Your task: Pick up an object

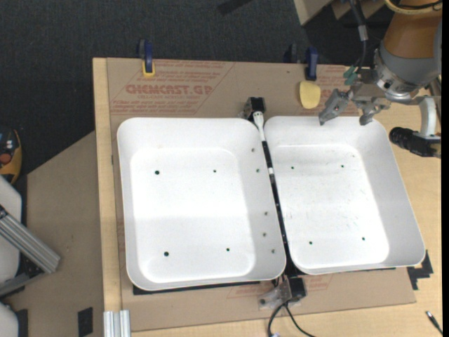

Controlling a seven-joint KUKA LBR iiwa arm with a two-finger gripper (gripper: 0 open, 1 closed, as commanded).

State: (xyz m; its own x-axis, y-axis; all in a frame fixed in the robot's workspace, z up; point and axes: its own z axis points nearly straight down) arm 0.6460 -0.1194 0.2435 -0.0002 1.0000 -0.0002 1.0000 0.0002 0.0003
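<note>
My gripper (348, 114) hovers over the far rim of the right bin (393, 209), near its back edge. Its two fingers (329, 111) are spread apart, so it is open, and nothing is between them. A small pale yellow object (309, 94) lies on the brown board just beyond the right bin's far left corner, a little left of the gripper. The left bin (130, 209) sits beside the right one.
Both bins rest on a brown board (189, 83) held by two blue clamps (146, 50) at the back edge. A black strip (270, 177) runs between the bins. Cables and a small connector (284, 293) lie at the front edge.
</note>
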